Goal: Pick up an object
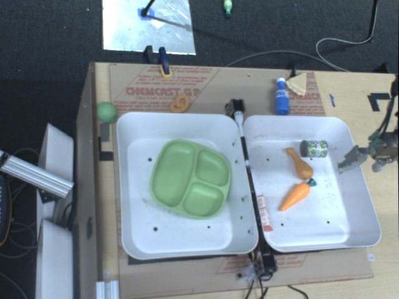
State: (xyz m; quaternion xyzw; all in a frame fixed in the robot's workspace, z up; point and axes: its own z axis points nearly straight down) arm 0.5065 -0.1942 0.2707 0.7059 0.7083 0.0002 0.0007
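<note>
**Gripper at the rim, three small things to choose from**

Because the task names no particular object, we take the right bin [358, 220] as our landmark and log what lies in it. Its white floor carries three loose items, grouped in the half nearer the far wall: one small can [314, 148] lying on its side, one tan gourd-shaped toy [298, 163] just beside and below the can, and one orange carrot [295, 195] nearer the front of the bin, close to the gourd. Any of them would serve; all lie flat and apart from the walls, which we judge leaves room for a descent from above.

The gripper [349, 159] hangs over the bin's right rim, well apart from all three, with nothing between its fingers; whether they stand open or closed we cannot tell.

Left of the right bin sits one more bin [140, 229], holding one green divided plate [191, 179]. On the surface beyond the right bin's far wall stands one blue bottle [282, 96].
</note>
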